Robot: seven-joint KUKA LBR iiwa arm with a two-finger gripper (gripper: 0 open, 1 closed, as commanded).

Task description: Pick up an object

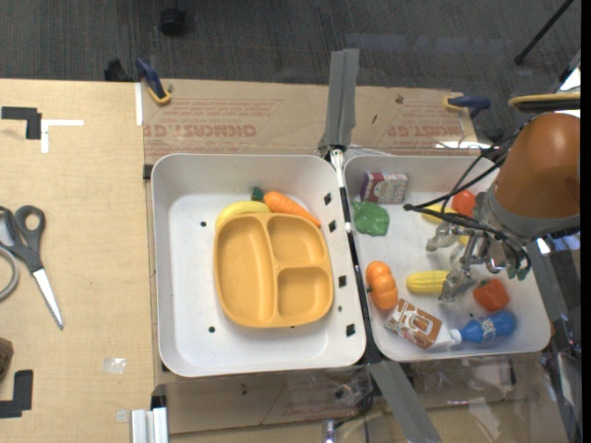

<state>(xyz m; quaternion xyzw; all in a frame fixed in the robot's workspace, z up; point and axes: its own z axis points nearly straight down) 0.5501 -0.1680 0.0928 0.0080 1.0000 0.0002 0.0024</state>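
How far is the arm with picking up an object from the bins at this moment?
Done: the gripper is lowered into the right bin, just beside the yellow corn.
In hand: nothing I can confirm; no object shows between its fingers, and their state is unclear.
Left: grasping and lifting. The corn, orange pumpkin and blue bottle all lie on the bin floor.

Yellow corn cob (pixel 427 282) lies flat in right bin, beside orange pumpkin (pixel 380 283)
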